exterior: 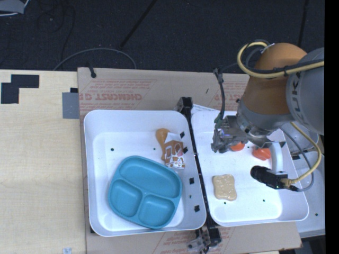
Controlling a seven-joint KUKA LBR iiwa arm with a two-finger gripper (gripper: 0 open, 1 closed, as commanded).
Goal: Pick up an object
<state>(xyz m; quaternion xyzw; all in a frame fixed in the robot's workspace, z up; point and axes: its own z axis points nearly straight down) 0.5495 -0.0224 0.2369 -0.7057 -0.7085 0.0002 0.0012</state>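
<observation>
Your arm [275, 83] hangs over the right bin [249, 211], at its 12 o'clock side. The gripper [222, 141] sits just beside a small orange piece [237, 147]. You cannot tell if it grips. That tiny piece could slip sideways.

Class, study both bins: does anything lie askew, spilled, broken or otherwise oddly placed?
Nothing looks spilled or broken. The blue divided tray lies skewed in the left bin, one edge seemingly riding up its front wall. In the right bin, the tan biscuit-shaped piece lies flat.
</observation>
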